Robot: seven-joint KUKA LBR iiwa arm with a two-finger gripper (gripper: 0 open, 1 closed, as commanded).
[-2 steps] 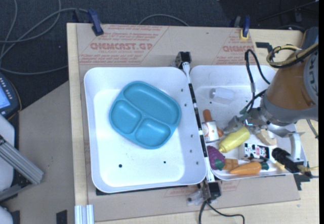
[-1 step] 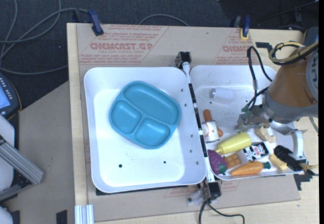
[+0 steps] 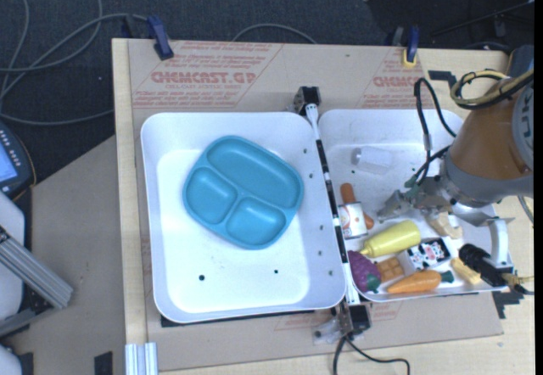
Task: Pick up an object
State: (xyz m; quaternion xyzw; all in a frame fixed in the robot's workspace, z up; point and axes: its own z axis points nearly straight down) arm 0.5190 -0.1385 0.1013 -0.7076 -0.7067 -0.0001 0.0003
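Over the right bin (image 3: 386,123), near its right edge, the arm (image 3: 492,148) is seen reaching in from the right, wrist lowered toward the bin's middle. The gripper (image 3: 413,198) is placed just above the toy pile; grey finger parts are visible at about mid-bin, but whether they are spread or closed can't be told from this angle. Nothing is seen clamped between them, so no hold is claimed.

Candidates for picking are all bunched along the right bin's front edge and front-left corner: a yellow bottle (image 3: 392,239) lying on its side, a carrot (image 3: 414,282) against the front wall, a purple piece (image 3: 365,270) at the front-left corner, an orange block (image 3: 391,268) between them, a black-and-white toy (image 3: 428,254) beside the bottle, a small cup (image 3: 352,219) by the left wall, and a thin orange stick (image 3: 348,193) just behind it. A clear item (image 3: 373,158) is lying apart, toward the back of the bin.

In the left bin (image 3: 161,195), a blue divided plate (image 3: 243,191) is set at the middle, tilted slightly; untouched, not relevant to this reach.

Progress, judged: approach is done or nearly done, the grasp is not confirmed, and nothing has been lifted. The bottle is closest to the gripper and is likely the target. Left to do: close on one item, lift it clear of the pile. Risk: items are touching, so a neighbour could be nudged or pinched along.
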